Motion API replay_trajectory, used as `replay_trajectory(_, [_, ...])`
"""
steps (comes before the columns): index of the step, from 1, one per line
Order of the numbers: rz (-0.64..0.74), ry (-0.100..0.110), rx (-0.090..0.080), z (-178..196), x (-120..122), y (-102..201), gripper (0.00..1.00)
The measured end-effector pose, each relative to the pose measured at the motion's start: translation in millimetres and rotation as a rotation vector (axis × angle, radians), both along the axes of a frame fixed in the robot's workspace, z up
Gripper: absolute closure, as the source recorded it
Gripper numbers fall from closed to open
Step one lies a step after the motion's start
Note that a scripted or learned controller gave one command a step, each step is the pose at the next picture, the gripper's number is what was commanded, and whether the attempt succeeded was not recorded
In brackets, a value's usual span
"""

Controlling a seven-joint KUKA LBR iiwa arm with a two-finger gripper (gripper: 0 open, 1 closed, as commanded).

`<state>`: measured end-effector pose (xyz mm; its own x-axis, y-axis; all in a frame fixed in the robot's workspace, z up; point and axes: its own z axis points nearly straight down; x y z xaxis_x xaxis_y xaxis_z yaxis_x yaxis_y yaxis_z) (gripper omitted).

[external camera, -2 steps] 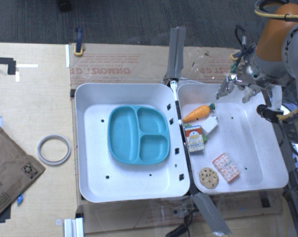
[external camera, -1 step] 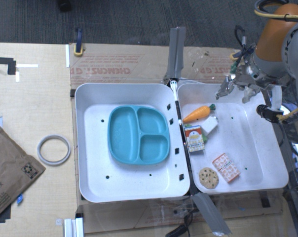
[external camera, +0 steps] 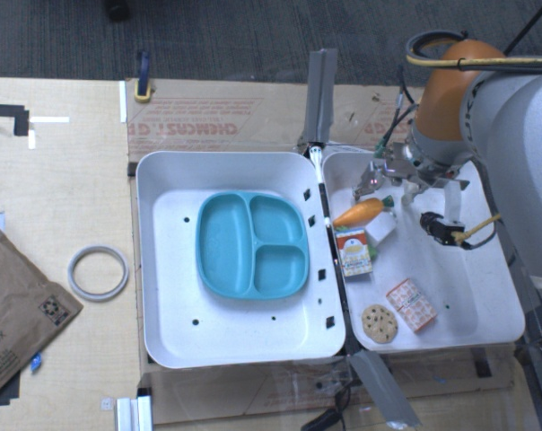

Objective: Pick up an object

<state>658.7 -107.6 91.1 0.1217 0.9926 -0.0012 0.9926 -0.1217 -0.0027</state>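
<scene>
Carrot (external camera: 358,212) beside carton (external camera: 354,252), cookie (external camera: 379,323) and packet (external camera: 411,304) nearer; end effector (external camera: 379,176) above carrot, grip unclear

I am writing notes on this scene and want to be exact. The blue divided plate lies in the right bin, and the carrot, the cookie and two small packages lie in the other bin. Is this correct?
Not quite. The camera view shows the blue divided plate in the left bin, not the right one. The carrot, the cookie and the two small packages lie in the right bin.
</scene>
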Motion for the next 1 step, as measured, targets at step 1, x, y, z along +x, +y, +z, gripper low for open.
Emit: replay_trajectory(1, [0.002,0.002,-0.002,7.3,0.1,-0.8,1.00])
